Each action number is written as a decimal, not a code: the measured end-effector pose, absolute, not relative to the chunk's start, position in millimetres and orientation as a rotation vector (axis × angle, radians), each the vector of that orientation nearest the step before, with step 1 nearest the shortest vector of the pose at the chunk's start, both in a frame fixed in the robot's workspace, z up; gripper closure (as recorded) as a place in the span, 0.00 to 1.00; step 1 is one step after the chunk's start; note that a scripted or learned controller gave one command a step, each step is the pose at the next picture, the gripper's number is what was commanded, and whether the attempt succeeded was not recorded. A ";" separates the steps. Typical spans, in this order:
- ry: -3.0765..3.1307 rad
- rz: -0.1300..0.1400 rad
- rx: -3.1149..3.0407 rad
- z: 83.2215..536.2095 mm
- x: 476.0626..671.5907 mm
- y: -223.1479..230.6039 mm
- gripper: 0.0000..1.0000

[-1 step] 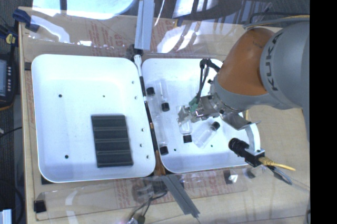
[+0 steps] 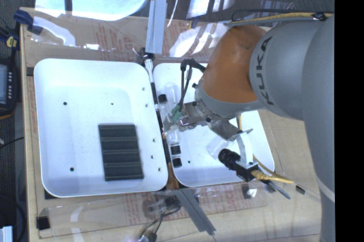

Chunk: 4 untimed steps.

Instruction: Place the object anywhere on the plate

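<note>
Dark ribbed rectangular plate (image 2: 120,151) lying flat in the left white bin (image 2: 68,81), toward its near side. Grey arm with orange band (image 2: 239,73) over the right white bin (image 2: 193,175), pincer (image 2: 176,118) low by the bins' shared wall. Small clear object (image 2: 168,91) just beyond it in that right bin.

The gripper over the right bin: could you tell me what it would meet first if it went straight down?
Probably the white floor of the right bin near its left wall, beside the small dark pieces; the gripper points down there, though depth is unclear.
</note>
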State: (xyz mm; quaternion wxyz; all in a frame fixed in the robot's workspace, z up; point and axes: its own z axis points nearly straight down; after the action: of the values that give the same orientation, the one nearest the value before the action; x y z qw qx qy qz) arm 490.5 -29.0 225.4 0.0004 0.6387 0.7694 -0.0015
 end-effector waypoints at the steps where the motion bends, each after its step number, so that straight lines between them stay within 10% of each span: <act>1: 2.267 -0.004 2.180 212.3 481.5 55.7 1.00; 2: 2.344 0.006 2.089 96.2 490.3 111.2 1.00; 4: 2.003 -0.005 2.425 90.6 596.5 123.3 1.00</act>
State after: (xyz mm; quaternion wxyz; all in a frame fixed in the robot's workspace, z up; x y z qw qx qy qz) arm 596.5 123.3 90.6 -0.0018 0.7711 0.6367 -0.0016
